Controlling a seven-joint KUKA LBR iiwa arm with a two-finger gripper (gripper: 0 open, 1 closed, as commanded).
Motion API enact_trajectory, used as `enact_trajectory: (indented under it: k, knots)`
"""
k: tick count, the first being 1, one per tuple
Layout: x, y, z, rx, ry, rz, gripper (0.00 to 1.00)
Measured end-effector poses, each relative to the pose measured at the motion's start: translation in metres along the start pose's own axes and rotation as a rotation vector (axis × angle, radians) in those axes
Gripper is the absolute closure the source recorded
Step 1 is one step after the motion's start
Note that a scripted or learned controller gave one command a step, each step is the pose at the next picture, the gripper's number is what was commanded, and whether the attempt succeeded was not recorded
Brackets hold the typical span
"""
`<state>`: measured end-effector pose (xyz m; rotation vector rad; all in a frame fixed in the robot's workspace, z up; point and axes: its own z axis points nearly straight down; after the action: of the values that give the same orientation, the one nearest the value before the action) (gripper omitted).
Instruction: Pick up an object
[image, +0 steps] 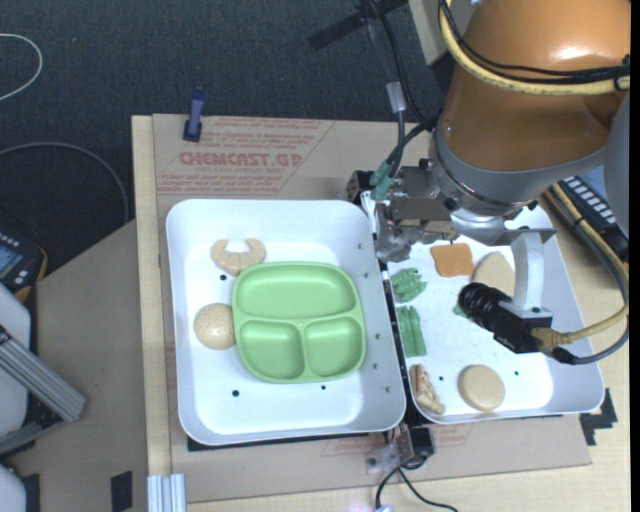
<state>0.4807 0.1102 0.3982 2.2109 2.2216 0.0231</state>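
Red print reading "CHEMCAST G P" runs across the brown board (245, 155) behind the 2 white bins on your tabletop. The left bin (190, 300) holds a green 3-compartment tray (298, 320), with a tan croissant-like piece (237, 255) touching its back edge and a round beige bun (214, 325) at its left. The right bin (570, 385) holds green leafy pieces (408, 305) along its left wall, an orange piece (452, 261), a pale oval (494, 272), a round bun (482, 387) and a striped piece (422, 385) near the front. Your tool (400, 235) hangs over the right bin's back-left corner; you cannot tell its grip. Open floor lies mid-bin.
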Motion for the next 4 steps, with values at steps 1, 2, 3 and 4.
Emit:
enact_trajectory:
  k: [1,2,3,4]
  knots:
    - [-0.085,0.001,-0.123,-0.004,-0.005,0.014,1.00]
    - [-0.085,-0.003,-0.011,0.027,-0.007,0.007,1.00]
    - [-0.110,-0.003,0.026,0.022,-0.006,0.009,1.00]
    - [-0.067,-0.001,-0.016,0.010,-0.004,0.000,1.00]
